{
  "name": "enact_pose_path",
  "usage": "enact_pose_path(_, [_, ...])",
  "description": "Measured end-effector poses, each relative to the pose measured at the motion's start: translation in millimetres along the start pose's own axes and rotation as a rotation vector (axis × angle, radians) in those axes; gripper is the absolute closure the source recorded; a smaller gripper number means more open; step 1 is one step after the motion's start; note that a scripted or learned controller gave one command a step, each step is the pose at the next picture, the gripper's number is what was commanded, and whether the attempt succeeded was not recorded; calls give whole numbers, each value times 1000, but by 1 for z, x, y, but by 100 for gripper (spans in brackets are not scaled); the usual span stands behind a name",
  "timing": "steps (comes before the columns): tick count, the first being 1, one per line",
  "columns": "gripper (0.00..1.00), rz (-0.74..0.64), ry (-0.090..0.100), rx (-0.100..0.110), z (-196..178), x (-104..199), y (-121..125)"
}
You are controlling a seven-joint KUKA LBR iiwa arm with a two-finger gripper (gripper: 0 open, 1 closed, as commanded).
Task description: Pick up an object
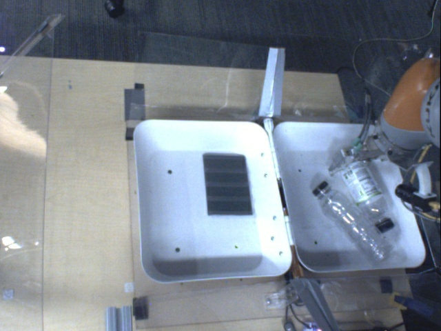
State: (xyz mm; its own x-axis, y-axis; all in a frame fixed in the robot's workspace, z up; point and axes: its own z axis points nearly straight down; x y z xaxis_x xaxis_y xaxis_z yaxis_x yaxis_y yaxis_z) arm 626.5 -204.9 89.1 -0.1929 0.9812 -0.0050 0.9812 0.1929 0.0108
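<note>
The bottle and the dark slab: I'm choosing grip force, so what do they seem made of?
Bottle: likely thin clear plastic, glossy; the white bin shows through it, and it has a dark cap. Slab: matte dark grey with ridges across it, perhaps rubber or foam; hard to tell.

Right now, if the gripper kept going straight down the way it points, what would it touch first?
Probably the clear plastic bottle lying in the right bin: the gripper looks poised over its upper end. Depth is hard to judge from this slanted view.
</note>
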Motion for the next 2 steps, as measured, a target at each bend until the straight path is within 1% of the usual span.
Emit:
enact_pose_path(1, [0,-138,1,1,0,-4,26])
enact_pose_path(2, [100,-144,-2,-5,-13,-3,29])
